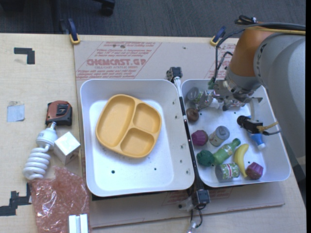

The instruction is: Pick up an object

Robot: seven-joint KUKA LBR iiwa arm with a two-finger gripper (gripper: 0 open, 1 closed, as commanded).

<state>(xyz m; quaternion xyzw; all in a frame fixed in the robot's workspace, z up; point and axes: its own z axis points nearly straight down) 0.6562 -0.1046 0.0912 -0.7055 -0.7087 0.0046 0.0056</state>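
Note:
My gripper (203, 100) hangs low over the far left corner of the right bin (278, 160), reaching in from the right. Just below it lies a small brown object (193, 114), close to the gripper; I cannot tell if they touch. Further toward the front lie a magenta ball-like object (199, 138), a grey cylinder (221, 134), a green bottle (226, 151), a banana (241, 156), a dark green object (205, 158), a small can (228, 171), a dark red object (254, 170) and a blue-and-white piece (258, 141).
The left bin (92, 164) holds a yellow divided plate (129, 125). Left of the bins, on the bench, lie a tape measure (59, 113), a spiral light bulb (41, 154), a white cube (67, 146) and a pink plastic bag (60, 198).

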